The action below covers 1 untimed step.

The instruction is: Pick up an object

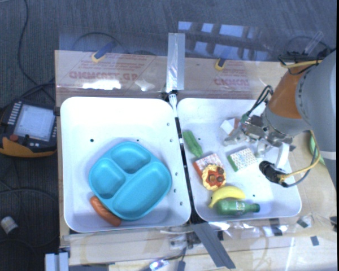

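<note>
While its fingers' state cannot be told, the gripper (250,130) hovers over the right bin (203,114), a checkered packet (242,158) lying just below-left of it.

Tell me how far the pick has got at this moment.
Done: the arm's hand is down inside the right bin, near a small checkered packet. In hand: nothing visibly gripped. Left: grasping and lifting; banana, green bottle and packet all lie on the bin floor.
</note>
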Motion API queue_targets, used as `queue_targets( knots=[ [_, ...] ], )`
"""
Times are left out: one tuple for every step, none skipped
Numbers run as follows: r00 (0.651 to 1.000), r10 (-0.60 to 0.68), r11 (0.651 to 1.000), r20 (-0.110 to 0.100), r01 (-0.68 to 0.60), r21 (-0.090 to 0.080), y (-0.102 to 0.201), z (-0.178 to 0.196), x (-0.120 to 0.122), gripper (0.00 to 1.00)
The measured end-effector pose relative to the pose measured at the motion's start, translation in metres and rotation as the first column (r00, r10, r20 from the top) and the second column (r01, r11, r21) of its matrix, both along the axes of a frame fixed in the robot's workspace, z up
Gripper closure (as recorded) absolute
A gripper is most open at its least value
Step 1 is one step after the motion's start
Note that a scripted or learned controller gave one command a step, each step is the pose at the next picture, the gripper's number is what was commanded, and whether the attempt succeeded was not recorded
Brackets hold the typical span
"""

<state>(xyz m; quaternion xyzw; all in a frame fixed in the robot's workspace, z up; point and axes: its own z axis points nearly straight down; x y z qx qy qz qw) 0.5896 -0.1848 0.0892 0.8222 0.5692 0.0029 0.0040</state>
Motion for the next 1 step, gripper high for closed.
queue_targets(
  knots=[
    [1.000,0.026,1.000,0.000,-0.026,-0.001,0.0060,0.0007,-0.0627,0.00]
  ],
)
